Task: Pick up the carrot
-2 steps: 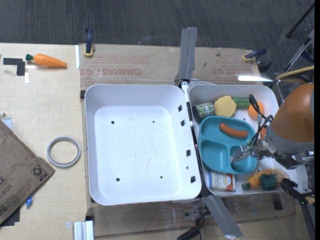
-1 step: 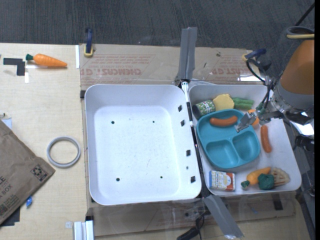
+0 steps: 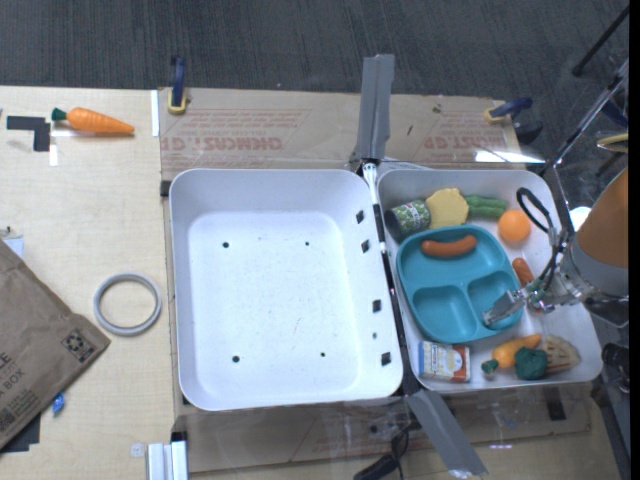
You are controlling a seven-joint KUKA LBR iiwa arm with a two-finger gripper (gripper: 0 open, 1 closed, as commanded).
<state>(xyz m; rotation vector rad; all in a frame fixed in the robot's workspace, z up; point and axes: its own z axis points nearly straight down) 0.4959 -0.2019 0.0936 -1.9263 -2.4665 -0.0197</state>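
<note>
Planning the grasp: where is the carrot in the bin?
The carrot lies in the right bin, between the blue tray and the gripper.

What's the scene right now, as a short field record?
gripper: over the blue tray's right compartment, nothing seen held
carrot: right bin, beside the tray's right rim
sausage: in the tray's top compartment
orange: right bin, above the carrot
second carrot: on the bench, far left
tape ring: left of the left bin
</note>
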